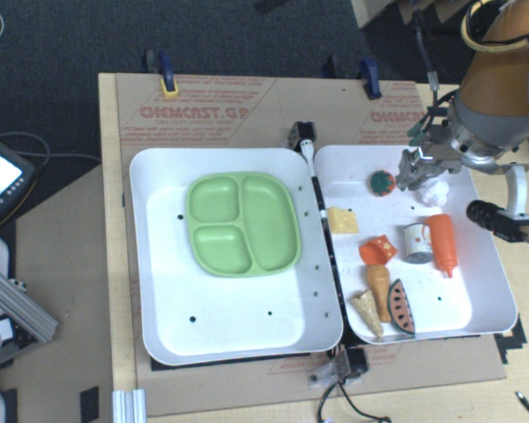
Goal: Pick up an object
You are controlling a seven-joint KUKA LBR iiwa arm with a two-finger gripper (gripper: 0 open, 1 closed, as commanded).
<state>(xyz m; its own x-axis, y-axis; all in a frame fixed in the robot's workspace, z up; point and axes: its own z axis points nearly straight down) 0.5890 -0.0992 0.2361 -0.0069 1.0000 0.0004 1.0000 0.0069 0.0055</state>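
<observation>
Both white bins point(159, 263) look like smooth, slightly glossy plastic; the green divided plate point(243, 224) is matt plastic, the can point(415, 242) shiny metal, the bench point(123, 122) brown board.

two white bins point(159, 263), one green divided plate point(243, 223), eight small items point(397, 271)
</observation>
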